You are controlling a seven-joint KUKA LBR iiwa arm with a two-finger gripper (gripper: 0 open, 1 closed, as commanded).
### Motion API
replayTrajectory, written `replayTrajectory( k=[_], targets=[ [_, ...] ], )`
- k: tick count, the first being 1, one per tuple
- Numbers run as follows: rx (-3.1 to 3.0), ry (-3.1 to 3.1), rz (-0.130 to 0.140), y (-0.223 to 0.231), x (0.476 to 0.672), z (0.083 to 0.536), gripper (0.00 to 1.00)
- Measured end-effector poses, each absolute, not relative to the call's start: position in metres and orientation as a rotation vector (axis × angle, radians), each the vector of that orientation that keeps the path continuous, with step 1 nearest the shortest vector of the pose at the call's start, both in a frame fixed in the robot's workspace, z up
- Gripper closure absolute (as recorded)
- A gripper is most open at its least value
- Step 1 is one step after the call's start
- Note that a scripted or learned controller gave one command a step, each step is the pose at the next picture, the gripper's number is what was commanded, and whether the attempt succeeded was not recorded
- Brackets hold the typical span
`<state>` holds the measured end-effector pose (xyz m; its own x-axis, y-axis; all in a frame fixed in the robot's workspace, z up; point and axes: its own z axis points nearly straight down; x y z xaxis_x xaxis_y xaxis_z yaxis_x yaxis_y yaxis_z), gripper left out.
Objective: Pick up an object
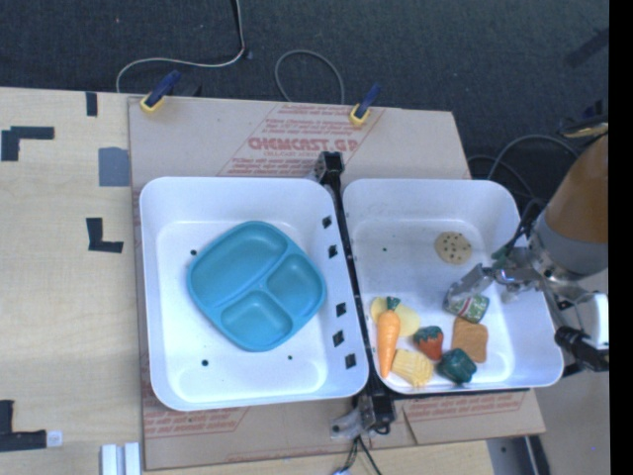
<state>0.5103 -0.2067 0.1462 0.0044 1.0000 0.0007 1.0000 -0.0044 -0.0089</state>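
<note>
You've got the arm [579, 206] coming in at the right edge of the frame, orange band up top, wrist angled down-left into the right bin [396, 198]. The gripper [465, 293] sits low over the right-centre of that bin, just above a small green-and-white item [474, 309]. Can't tell from this angle whether the fingers are spread or closed, and nothing is clearly visible between them, so don't count it as a grasp.

Right bin contents, all in its lower half except one:
- round tan cookie [453, 247] with dark spots, up near the middle, well apart from the rest
- carrot [388, 332] lying roughly upright in the frame, lower left of the bin
- pale yellow piece [406, 317] just beside the carrot's top
- corn cob [413, 367] at the bottom, touching the carrot's lower end
- small red piece [429, 341] with a green top, between the carrot and the brown block
- brown block [470, 340] directly below the green-and-white item
- dark green lump [458, 366] at the bottom, just below the brown block

Left bin [168, 206] holds a blue divided plate [257, 285], three compartments, lying flat and rotated.

Both bins sit on a cardboard sheet [297, 132], clamped at its top edge.
</note>
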Motion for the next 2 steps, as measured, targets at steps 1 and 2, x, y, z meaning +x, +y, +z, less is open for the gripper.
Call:
replayTrajectory(
  k=[1,2],
  targets=[
    [-2.226,-2.225,0.0,-0.191,0.484,0.088,0.0],
    [-2.223,-2.229,0.0,-0.156,0.531,0.087,0.0]
  ],
)
